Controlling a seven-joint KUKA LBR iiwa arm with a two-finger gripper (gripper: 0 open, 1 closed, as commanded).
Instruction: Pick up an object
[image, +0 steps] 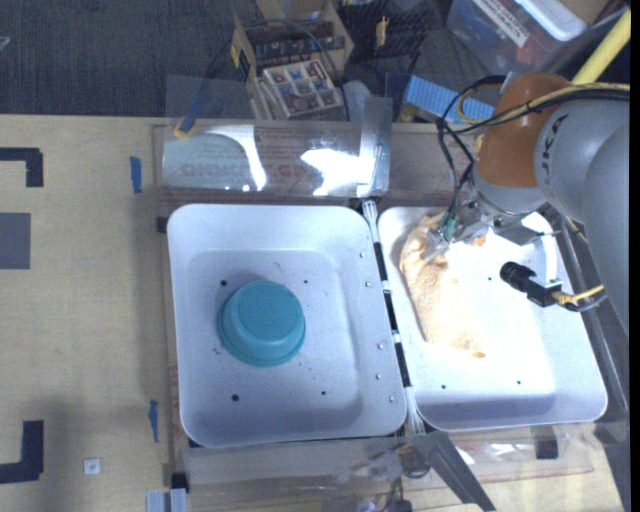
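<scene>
Cloth (445, 295), 1 tan piece, lies in the right bin (560, 395) of the 2 white bins we see from above. In the left bin (190, 250) sits 1 upturned teal bowl (262, 321). Our gripper (445, 235) hangs at the cloth's top edge; whether the fingers are apart, we cannot tell. Clutter crowds behind the surface (80, 330).
</scene>
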